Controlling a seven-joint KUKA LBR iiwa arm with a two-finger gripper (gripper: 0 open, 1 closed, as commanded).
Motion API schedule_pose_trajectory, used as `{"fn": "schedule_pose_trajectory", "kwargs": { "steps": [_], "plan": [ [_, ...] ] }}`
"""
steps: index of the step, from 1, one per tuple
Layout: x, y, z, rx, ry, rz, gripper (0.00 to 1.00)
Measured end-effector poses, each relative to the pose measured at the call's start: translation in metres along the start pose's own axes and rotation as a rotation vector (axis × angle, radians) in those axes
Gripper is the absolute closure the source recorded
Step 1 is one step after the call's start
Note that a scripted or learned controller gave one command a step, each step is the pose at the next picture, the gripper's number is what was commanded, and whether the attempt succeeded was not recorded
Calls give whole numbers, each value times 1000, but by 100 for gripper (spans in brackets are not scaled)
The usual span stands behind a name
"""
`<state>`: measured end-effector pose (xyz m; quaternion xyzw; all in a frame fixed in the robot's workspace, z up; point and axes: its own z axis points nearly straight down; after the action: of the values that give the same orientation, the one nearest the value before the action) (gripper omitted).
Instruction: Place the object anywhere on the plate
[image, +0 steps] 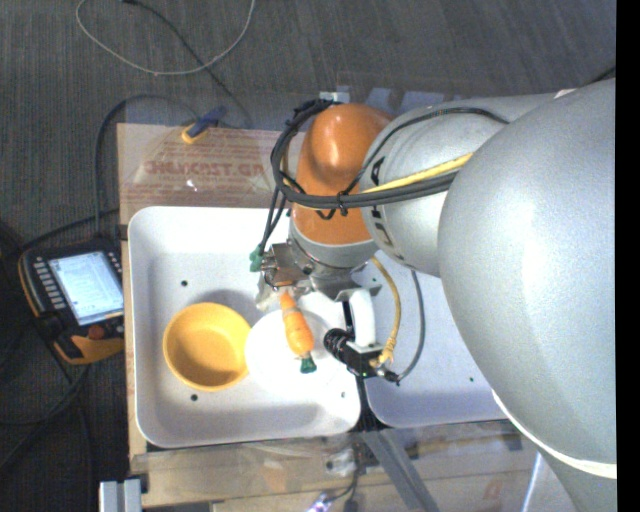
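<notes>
A toy carrot (296, 333), orange with a green tip, hangs or lies over the white plate (272, 352) in the left bin. Its upper end reaches up under my gripper (287, 296), which sits directly above the plate's far edge. The arm's orange band and wrist hide the fingertips, so I cannot make out whether the carrot is between them or resting on the plate.
A yellow bowl (206, 346) sits just left of the plate in the left bin (160, 250). The right bin (440, 390) lies mostly under the arm. A teach pendant (78, 295) rests off the bench at the left.
</notes>
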<state>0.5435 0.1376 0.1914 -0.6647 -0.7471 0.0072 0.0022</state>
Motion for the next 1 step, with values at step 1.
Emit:
{"fn": "schedule_pose_trajectory", "kwargs": {
  "steps": [1],
  "plan": [
    [30,-2,-22,0,2,34,100]
  ]
}}
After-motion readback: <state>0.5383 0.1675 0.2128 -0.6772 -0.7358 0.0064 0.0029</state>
